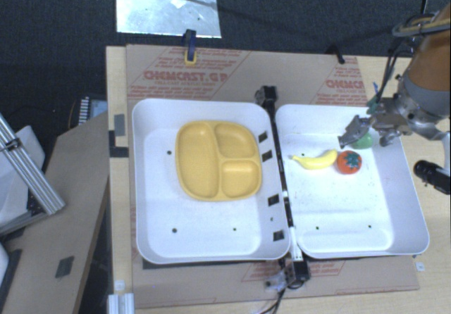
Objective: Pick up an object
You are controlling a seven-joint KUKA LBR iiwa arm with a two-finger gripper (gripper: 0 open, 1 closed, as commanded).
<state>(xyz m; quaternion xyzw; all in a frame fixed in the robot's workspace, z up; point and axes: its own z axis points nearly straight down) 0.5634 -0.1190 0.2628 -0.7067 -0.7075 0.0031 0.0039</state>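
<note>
A yellow banana (pixel 316 160) lies in the right bin (pixel 352 228), near its middle back. Just right of it sits a red tomato-like ball (pixel 348 162) with a green top. A small green object (pixel 363 141) shows behind the ball, partly hidden by the gripper. My gripper (pixel 366 132) hangs over the back right part of that bin, above the green object and a little behind the red ball. Nothing is seen held in it.
The left bin (pixel 155 235) holds a yellow divided plate (pixel 217 160). A black clip strip (pixel 276 172) joins the two bins. A black part (pixel 431 174) sticks in at the right edge. The front half of the right bin is bare.
</note>
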